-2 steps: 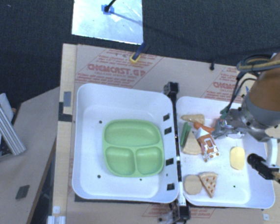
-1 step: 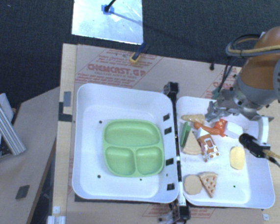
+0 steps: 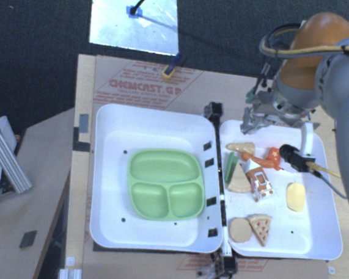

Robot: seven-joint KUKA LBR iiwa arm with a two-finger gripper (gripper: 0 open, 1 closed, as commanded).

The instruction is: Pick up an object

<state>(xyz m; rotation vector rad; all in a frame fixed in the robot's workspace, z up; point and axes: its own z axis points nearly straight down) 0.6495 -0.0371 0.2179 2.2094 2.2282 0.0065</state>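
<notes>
Pizza slice (image 3: 260,227) and round cookie (image 3: 239,230) sit at near edge of right bin (image 3: 327,242). Gripper (image 3: 257,122) hangs over far edge, holding nothing; grip unclear. Toys crowded together; fingers could bump neighbours, grab nothing.

Premises present as a robotics test lab, not a kitchen. A plywood bench (image 3: 50,154) carries a cardboard sheet (image 3: 146,85) printed with a brand name, on which two shallow white bins (image 3: 111,130) sit side by side, joined by black clips (image 3: 211,202). The food items are toys: a plastic pizza slice (image 3: 260,227) and a green divided tray (image 3: 164,184). An industrial arm (image 3: 330,52) with exposed cabling reaches over the bench. Dark carpet (image 3: 37,30), an aluminium frame rail (image 3: 1,150) and a foil-like sheet (image 3: 136,15) on the floor complete the setting.
</notes>
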